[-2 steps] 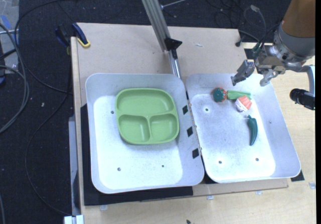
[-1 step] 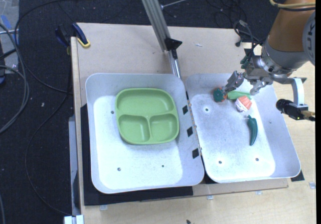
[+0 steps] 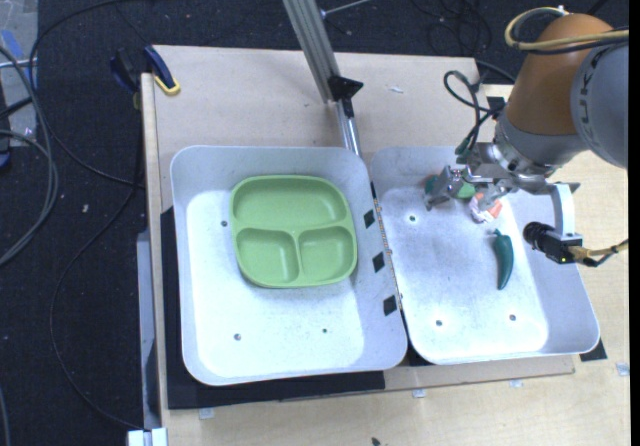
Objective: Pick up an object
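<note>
My gripper (image 3: 466, 184) hangs low over the far part of the right bin (image 3: 450, 324), below the orange band of the arm (image 3: 556, 74). A small greenish-grey object (image 3: 437, 187) lies right at its left side, and a small red and white object (image 3: 487, 207) lies just under its right side. Whether either one is in its grasp is hidden by the wrist. A dark green, pepper-shaped object (image 3: 503, 259) lies apart from them, nearer the front right of the same bin.
The left bin (image 3: 270, 334) holds a light green divided plate (image 3: 294, 231). A slanted metal pole (image 3: 305, 14) comes down to the bins' far edge. A black connector and cable (image 3: 548, 239) hang over the right bin's right rim.
</note>
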You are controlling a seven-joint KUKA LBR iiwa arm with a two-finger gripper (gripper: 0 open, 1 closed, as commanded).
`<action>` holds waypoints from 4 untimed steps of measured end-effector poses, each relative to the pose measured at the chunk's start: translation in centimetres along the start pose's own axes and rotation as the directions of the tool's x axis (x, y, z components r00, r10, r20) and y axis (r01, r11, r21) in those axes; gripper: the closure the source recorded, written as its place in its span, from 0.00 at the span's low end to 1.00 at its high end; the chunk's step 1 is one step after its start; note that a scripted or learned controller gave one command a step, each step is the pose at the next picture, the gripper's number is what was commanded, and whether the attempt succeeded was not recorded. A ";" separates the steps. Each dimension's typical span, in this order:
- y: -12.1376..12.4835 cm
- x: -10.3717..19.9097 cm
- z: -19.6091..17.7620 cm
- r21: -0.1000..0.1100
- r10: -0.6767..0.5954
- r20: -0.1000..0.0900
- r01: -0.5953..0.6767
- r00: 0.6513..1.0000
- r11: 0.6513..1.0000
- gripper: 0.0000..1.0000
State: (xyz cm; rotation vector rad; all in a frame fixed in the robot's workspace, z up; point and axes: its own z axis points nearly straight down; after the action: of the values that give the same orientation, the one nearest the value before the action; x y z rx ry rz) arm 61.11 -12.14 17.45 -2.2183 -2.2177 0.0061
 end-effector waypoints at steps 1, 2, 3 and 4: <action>0.2 -0.2 6.4 0.000 0.000 0.000 0.000 1.000 1.000 0.00; 0.4 -0.2 4.9 -0.008 0.000 0.002 0.000 1.000 1.000 1.00; 0.9 -0.4 0.6 -0.012 -0.002 0.002 0.002 1.000 1.000 1.00; 1.0 -0.4 -4.8 -0.013 -0.002 0.002 0.002 1.000 1.000 1.00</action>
State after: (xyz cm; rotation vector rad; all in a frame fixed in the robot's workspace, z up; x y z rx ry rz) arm 62.17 -12.55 22.27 -2.2234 -2.2281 -0.0059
